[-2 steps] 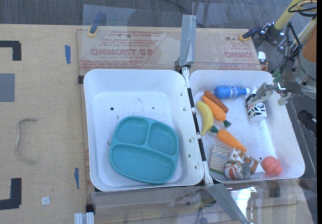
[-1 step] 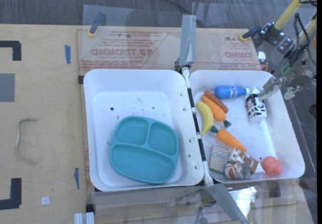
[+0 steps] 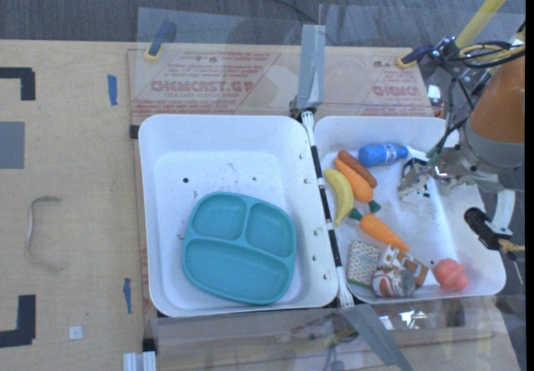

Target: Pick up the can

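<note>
The can (image 3: 390,272), white and orange with a silver end, lies on its side near the front of the right bin (image 3: 442,219). It rests against a checked pouch (image 3: 360,259) on its left. My gripper (image 3: 413,180) hangs over the bin's back right part, just right of the blue bottle (image 3: 382,153). It sits well behind the can and apart from it. Its metal fingers look open with nothing between them.
Also in the right bin are a banana (image 3: 338,194), an orange sausage (image 3: 356,175), a carrot (image 3: 384,232) and a pink ball (image 3: 451,275). The left bin (image 3: 167,144) holds a teal divided plate (image 3: 240,248). The arm's grey body stands over the right rim.
</note>
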